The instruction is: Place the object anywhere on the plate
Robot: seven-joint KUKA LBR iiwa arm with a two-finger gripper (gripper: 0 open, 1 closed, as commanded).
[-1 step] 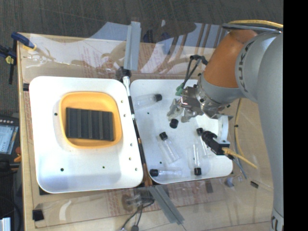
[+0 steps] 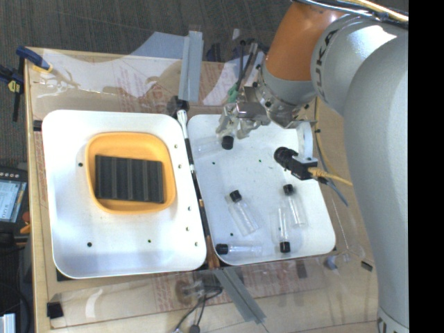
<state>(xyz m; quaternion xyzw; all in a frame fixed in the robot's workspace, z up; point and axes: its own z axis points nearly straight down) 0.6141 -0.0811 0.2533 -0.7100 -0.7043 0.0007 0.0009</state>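
The tool (image 2: 232,127) hangs over the far-left corner of the right white bin (image 2: 316,245); whether it is open, I cannot tell. Clear black-capped vials (image 2: 241,210) lie there. The yellow plate (image 2: 128,144) with a dark ribbed insert sits in the left white bin (image 2: 69,248).

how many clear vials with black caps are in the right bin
5 vials: under the gripper, mid-bin, front-left edge, right, front-right. The arm may hide more.

Bright, even overhead light; soft glare on the white bins (image 2: 125,255); slightly soft, grainy focus throughout
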